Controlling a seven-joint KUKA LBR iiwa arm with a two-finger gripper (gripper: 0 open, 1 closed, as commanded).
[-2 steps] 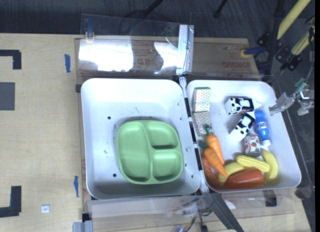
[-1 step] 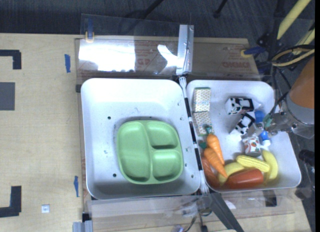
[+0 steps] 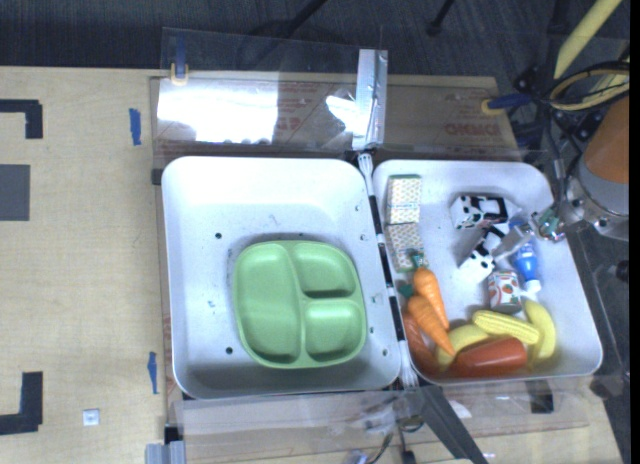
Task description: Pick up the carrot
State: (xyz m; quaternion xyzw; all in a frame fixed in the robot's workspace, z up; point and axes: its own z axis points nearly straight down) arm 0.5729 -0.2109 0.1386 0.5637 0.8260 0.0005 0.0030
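Note:
The carrot (image 3: 431,308) is orange with a green top and lies slanted at the left side of the right bin (image 3: 440,174), its tip pointing toward the near wall. It rests among other toy foods, against a second orange piece (image 3: 414,338). My gripper (image 3: 549,224) hangs at the right bin's far right edge, below the grey wrist and orange band. It is well to the right of the carrot and a little farther back, with nothing visibly in it.
Crowding the carrot are a red pepper (image 3: 491,355), yellow bananas (image 3: 512,326), a small carton (image 3: 503,292), a blue-white bottle (image 3: 525,268), a cow-patterned toy (image 3: 480,211) and speckled boxes (image 3: 404,202). A green divided plate (image 3: 298,301) lies in the left bin (image 3: 200,212).

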